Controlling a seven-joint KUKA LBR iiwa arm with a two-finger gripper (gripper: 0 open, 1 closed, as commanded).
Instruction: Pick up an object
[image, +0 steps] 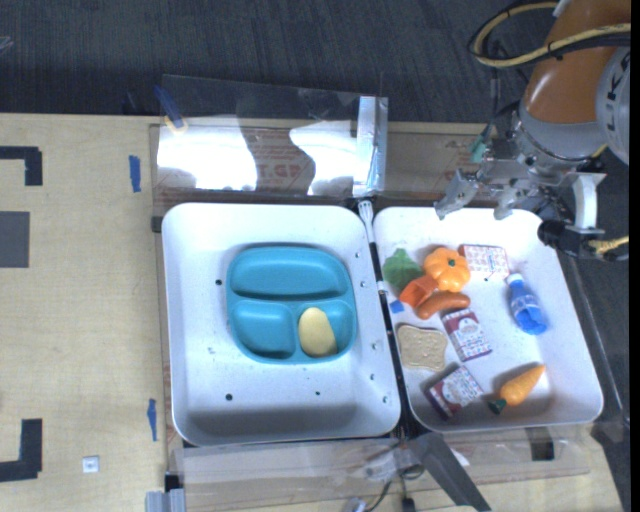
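The right bin (570, 300) holds several small things. Among them are a green vegetable (401, 268), an orange pumpkin (446, 266), a red sausage (436, 299), a blue bottle (525, 306), a bread slice (422, 345), a carrot (518, 385) and printed packets (467, 333). My gripper (478, 207) hangs over the bin's far rim, above and behind the pumpkin. Its fingers are open with nothing between them.
The left bin (190, 340) holds a blue divided tray (285, 285) with a yellow egg-shaped thing (317, 331) in its near right compartment. A clear plastic sheet (270, 150) stands behind the left bin. Yellow cables loop above the arm at the top right.
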